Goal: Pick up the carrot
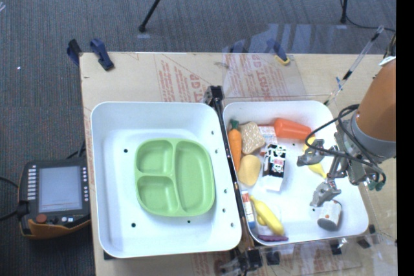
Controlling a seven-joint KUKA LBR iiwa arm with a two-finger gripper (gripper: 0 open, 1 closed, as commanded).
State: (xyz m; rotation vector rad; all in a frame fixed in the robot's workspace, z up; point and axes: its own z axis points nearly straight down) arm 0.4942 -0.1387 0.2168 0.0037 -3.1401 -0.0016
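Yellow plastic banana [268, 216] lies left of gripper [325, 193] | finger gap: cannot tell | reach far left to long orange plastic carrot [235, 148], lower straight.

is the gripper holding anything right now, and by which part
Nothing is held. The gripper hangs at the right bin's right side, apart from the carrot.

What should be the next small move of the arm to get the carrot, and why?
Probably it should travel left across the right bin toward the carrot. The gripper hangs near the bin's right side, beside a small grey object, while the carrot lies upright in the view along the bin's left wall, next to the potato. Only then should it descend.
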